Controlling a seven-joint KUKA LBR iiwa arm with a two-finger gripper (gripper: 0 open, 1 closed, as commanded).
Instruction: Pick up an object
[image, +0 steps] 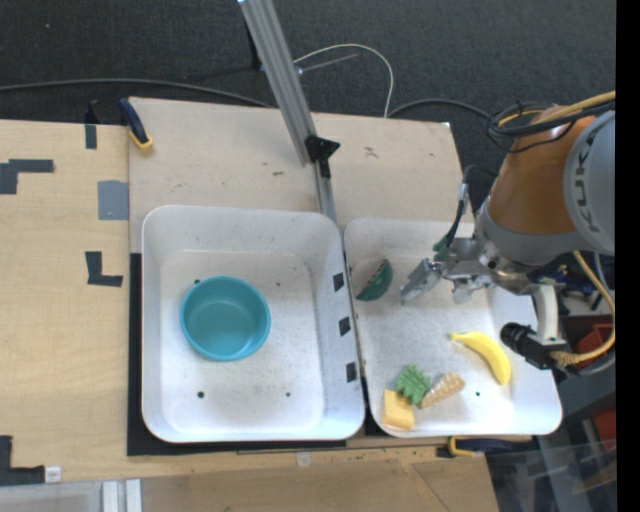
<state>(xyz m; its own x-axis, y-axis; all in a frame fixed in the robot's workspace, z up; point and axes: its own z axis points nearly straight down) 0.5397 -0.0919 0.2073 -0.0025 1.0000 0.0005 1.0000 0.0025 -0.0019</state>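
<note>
Beside the green object (375, 281) hovers the claw (418, 284).

A: What's cut off or covered?
B: The arm (560, 190) runs off the right edge and covers the right bin's (400, 240) far corner.
A: The gripper (420, 283)?
B: Too small to read.

Bowl (225, 318) in left bin (160, 400); banana (484, 354) in right bin (520, 420), right of gripper (418, 285); wedge-shaped piece (375, 281) left of gripper.
</note>
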